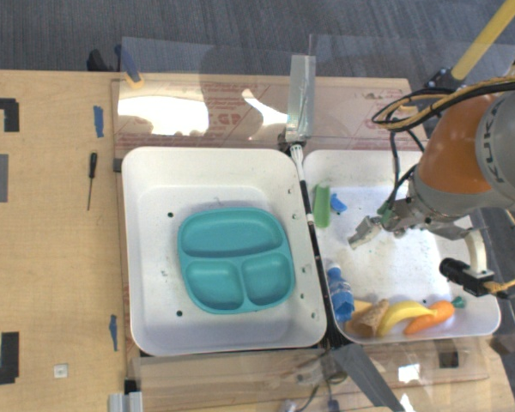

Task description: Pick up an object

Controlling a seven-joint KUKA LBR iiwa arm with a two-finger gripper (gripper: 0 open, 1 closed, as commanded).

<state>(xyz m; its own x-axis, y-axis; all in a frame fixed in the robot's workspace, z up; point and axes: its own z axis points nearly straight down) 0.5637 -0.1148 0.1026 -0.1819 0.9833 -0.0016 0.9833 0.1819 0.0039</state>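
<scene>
A: Where is the gripper (365,228) right now?

B: Over the right bin (412,260), above bare white floor near the middle. I cannot tell how its tips stand; at this slant they are too small and blurred to read. Nothing shows between them.

A: And the things it could pick?

B: A green block (323,206) and a small blue piece (338,203) lie by the bin's left wall. A blue toy (339,292) sits lower down that wall, and a banana (397,313), a carrot (436,314) and a tan piece (369,317) crowd the near edge. The left bin (146,196) holds a teal divided tray (235,257).

A: What could go wrong?

B: In my judgement, coming straight down from here would close on nothing, since the floor beneath is bare. The green block hugs the wall, so one side could strike the rim. The banana and carrot touch, so a grasp there might nudge both and slip off the curved skin.
</scene>
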